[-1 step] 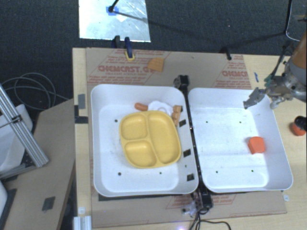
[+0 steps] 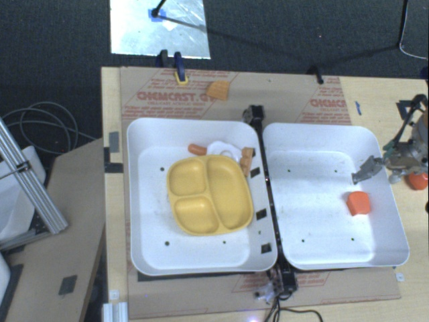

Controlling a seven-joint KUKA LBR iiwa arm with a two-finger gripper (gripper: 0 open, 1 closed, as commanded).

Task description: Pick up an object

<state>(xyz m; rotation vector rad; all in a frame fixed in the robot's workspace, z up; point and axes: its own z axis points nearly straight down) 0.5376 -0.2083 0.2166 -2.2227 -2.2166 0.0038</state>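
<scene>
Yellow divided plate (image 2: 209,194) fills left bin (image 2: 144,247), covering small items at its far edge. Orange block (image 2: 358,203) sits alone in right bin (image 2: 315,247), near its right wall: likeliest target. Gripper (image 2: 367,171) just beyond block, over bin's right rim; fingers' state cannot be told.

The gripper (image 2: 367,170) hung over the right bin (image 2: 315,143) at its far-right rim. Just below it lay an orange block (image 2: 358,202), the sole obstacle there; floor to its left stood bare. Beyond, the left bin (image 2: 151,247) was crowded by a yellow divided plate (image 2: 209,194) and small items behind.
</scene>
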